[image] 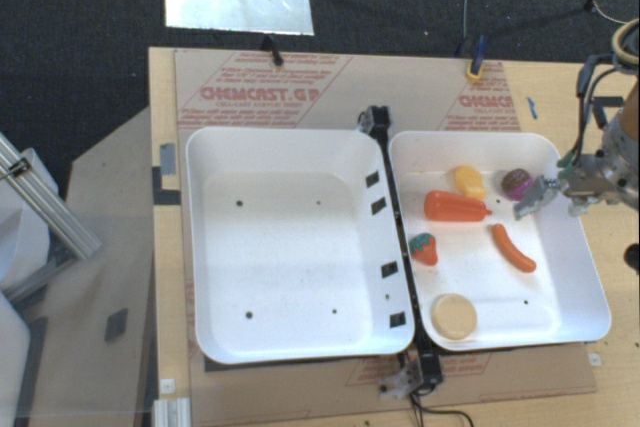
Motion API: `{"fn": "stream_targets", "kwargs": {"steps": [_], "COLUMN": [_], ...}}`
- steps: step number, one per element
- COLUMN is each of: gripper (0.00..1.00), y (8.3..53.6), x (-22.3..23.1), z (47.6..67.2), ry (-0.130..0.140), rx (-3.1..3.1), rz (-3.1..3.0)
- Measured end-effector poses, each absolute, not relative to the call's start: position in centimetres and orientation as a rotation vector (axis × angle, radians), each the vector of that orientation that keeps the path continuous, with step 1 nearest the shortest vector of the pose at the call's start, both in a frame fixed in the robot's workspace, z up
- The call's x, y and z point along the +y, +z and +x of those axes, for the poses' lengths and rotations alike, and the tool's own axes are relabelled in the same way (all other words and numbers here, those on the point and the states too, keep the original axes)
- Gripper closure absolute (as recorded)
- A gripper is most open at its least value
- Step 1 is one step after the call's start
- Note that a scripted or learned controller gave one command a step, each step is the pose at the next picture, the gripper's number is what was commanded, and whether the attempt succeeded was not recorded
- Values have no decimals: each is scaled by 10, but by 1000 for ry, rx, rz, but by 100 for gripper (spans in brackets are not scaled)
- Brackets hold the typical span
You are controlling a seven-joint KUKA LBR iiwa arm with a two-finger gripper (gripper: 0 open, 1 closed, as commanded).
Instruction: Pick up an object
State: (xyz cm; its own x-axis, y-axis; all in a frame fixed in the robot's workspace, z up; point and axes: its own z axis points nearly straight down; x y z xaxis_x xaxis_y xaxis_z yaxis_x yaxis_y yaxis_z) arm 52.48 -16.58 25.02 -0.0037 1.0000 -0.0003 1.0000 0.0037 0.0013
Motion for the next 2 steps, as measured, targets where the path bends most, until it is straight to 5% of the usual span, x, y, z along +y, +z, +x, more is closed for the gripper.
{"fn": "stream_targets", "kwargs": {"steps": [1,2], "gripper": [0,0], "y": [336,475], "x": [-106,-23], "z": [578,641], "ry": [15,22], "rx": [2229,2225], "rz": [2199,2195]}}
